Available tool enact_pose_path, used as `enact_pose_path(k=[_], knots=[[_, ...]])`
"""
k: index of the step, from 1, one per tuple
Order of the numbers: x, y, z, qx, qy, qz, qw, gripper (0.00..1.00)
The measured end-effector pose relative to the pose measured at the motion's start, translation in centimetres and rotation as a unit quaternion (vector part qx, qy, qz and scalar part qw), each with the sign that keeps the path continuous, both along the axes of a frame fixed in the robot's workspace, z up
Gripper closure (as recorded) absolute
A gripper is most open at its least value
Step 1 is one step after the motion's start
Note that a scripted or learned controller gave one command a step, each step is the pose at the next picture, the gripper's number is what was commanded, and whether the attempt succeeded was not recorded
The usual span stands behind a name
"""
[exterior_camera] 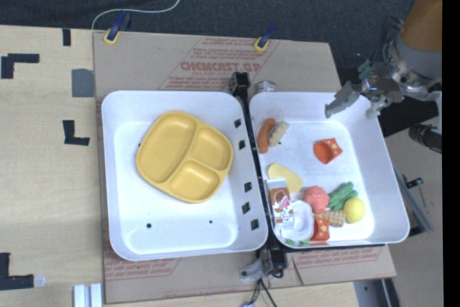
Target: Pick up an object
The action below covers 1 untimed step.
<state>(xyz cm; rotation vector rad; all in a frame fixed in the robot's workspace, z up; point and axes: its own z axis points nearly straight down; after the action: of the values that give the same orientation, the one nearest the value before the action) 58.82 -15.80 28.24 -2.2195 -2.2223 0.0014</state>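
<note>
Task status: not begun in any visible sense. No object is lifted; all items lie in the right bin [374, 147]. The end effector [357, 98] hangs over that bin's far right corner, at the rim. One grey finger slants toward the bin's interior; whether the fingers stand apart or closed cannot be told from this angle, and nothing is seen between them.

Candidate objects: the red piece [328, 150] lies nearest, alone on bare bin floor near the right wall, compact with no clear long axis. The sausage [265, 135] lies by the divider between the bins, its long axis running roughly from far edge to near edge, slightly tilted. A crowded cluster sits at the near edge: yellow wedge [285, 175], lemon [353, 209], green item [341, 194], and packets.

The left bin [122, 226] carries a yellow compartment plate [185, 156].

Remaining, by judgement: choose a target, descend, close, lift. The red piece appears the least obstructed.
</note>
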Motion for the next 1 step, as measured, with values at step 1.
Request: enact_pose_path(k=[1], knots=[[0.11, -3.02, -11.80, 0.0002, 0.004, -0.001, 1.0000, 0.00]])
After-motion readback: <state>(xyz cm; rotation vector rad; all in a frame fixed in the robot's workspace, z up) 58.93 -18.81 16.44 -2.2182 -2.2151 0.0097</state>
